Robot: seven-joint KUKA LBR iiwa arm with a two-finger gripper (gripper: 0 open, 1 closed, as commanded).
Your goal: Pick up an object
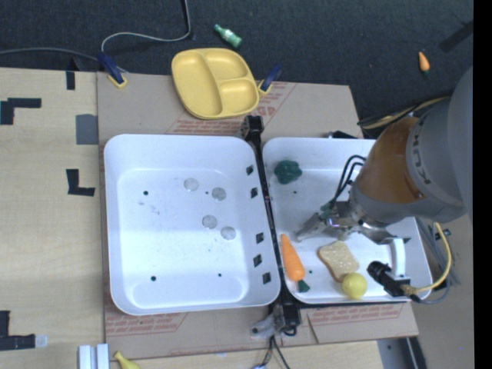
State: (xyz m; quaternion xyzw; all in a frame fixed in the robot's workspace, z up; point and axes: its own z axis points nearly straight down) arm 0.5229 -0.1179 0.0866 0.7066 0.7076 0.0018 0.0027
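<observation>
In the right bin (307, 154), an orange carrot (291, 258) lies along the left wall. A slice of bread (339, 257) rests beside it, and a yellow lemon-like ball (354, 285) touches the slice's near corner. A dark green lump (288, 171) sits alone at the far left of this bin. My gripper (321, 224) hangs low over the bin's middle, just above the bread slice and to the right of the carrot. Nothing shows held in it.
The left bin (123, 206) stands beside the right one, with a black divider (265, 206) between them. A yellow divided plate (215, 83) lies beyond the bins. The grey arm with its orange band (392, 167) covers the right bin's right side.
</observation>
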